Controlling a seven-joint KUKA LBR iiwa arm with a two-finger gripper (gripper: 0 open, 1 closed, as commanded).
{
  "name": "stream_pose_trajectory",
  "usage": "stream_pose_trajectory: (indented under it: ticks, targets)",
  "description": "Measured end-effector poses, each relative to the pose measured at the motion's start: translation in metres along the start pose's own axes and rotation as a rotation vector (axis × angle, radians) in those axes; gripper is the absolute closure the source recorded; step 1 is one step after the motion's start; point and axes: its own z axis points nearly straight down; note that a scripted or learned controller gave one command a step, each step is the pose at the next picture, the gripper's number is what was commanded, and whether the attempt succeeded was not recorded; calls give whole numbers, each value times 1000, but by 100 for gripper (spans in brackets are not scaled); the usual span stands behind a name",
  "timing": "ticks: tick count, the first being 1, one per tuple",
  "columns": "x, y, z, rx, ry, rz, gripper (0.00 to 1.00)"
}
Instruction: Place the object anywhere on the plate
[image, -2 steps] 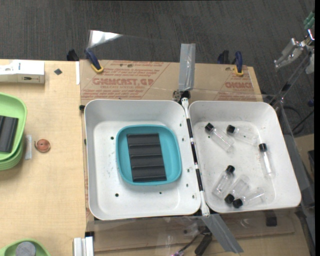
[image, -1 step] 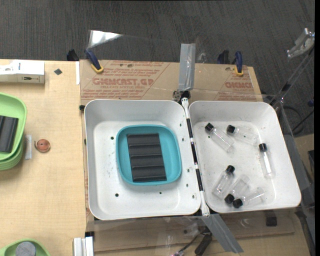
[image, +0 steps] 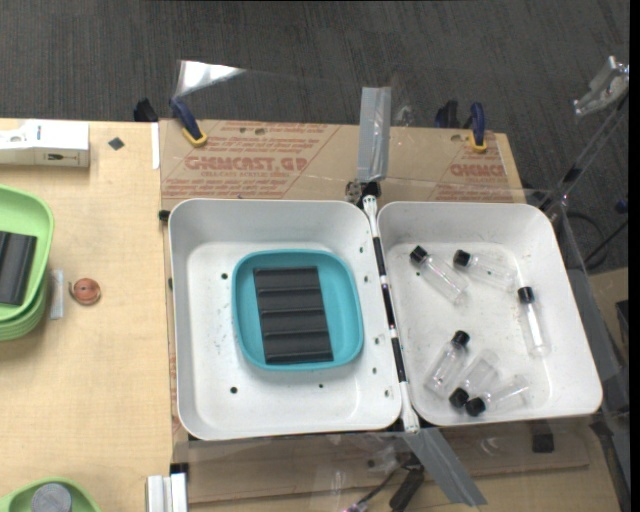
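Observation:
A teal plate (image: 247, 300) lies in the left white bin (image: 200, 400), with a dark ribbed insert (image: 292, 314) on its middle. The right white bin (image: 570, 390) holds several clear vials with black caps: one (image: 436, 272) near the back left, one (image: 485, 263) beside it, one (image: 533, 322) on the right, one (image: 447, 362) in the middle, and more (image: 480, 385) near the front.
A brown cardboard sheet (image: 260, 160) lies behind the bins, held by clamps (image: 187, 120). On the wooden bench to the left sit a green tray (image: 35, 225), a small orange disc (image: 86, 291) and a white box (image: 45, 145).

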Motion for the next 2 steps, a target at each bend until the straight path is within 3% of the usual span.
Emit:
stream_pose_trajectory:
  ticks: [2]
  targets:
    - [0, 0, 0, 0, 0, 0, 0]
